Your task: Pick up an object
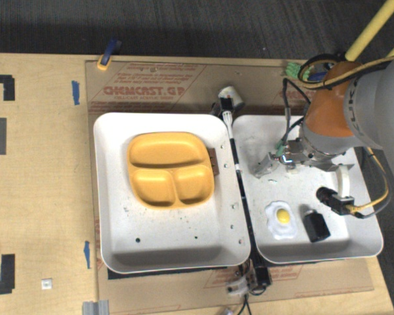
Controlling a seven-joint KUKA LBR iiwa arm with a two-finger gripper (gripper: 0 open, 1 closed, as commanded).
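Objects to choose from lie in both bins. In the camera view, the left bin (111,241) fills the middle of the frame and carries a yellow divided tray (171,169), three compartments, sitting flat toward its upper half. The right bin (368,241) lies just beside it, to the right of the centre seam, and holds a toy fried egg (280,218), white with a yellow yolk, near its lower edge. Just right of the egg sits a small black block (316,226), close to it but apart.

The arm (374,110) comes in from the upper right of the frame, grey with its orange band above the wrist, and bends down over the upper part of the right bin. The gripper (276,163) points toward the left, low over the bin floor in the bin's upper left area. Whether its tips are spread or closed I cannot tell; the end of the tool is small and tangled with cable and metal parts. Nothing can be made out between them, so no grasp is claimed.

By my judgement the step in hand is the reach: the tool is down in the bin but well above the egg and the block in the picture, with bare white floor beneath it. The next move would call for shifting toward the lower part of the frame to centre over the egg or the block, then lowering and closing on it. The egg looks flat and low, so it may be hard to pinch; the block seems the easier target.
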